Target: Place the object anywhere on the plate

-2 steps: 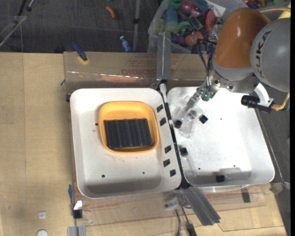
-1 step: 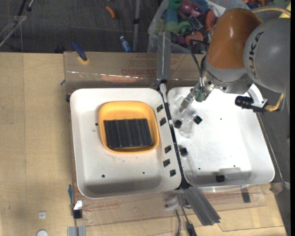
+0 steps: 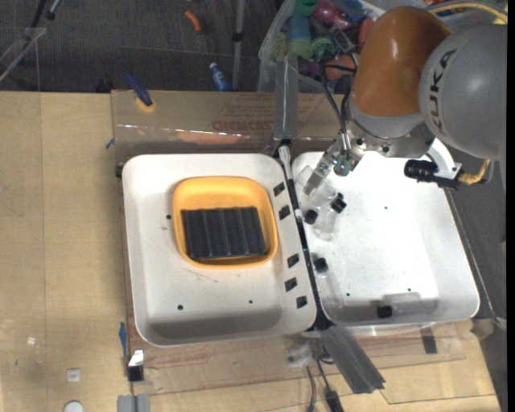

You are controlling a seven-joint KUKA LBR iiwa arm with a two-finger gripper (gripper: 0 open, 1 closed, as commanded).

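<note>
Dark grey ribbed rectangular slab [image 3: 223, 232], with parallel grooves running along its top, is lying flat in the middle of the yellow-orange rounded-square plastic plate [image 3: 221, 190], its edges sitting inside the plate's raised rim. The plate is resting in the shallow white left bin [image 3: 153, 298], towards the far half. This bin has smooth, rounded corners and is showing a few small dark dots on its floor.

The shallow white right bin [image 3: 402, 241] is sitting just beside it, and a row of small black tabs [image 3: 291, 261] is running along the seam between the two. Both bins are standing on a pale wooden bench [image 3: 56, 241]. A brown cardboard sheet [image 3: 209, 117] is lying behind the bins, and a heap of brightly coloured toys [image 3: 322, 24] is piling up at the far edge.

The grey arm with its glossy orange band [image 3: 451, 72] is reaching in from the right and bending down. Its slim metallic gripper [image 3: 318, 181] is hanging over the far left corner of the right bin, close to the seam and well apart from the slab. Whether the claw is spread or pressed together I cannot tell.
</note>
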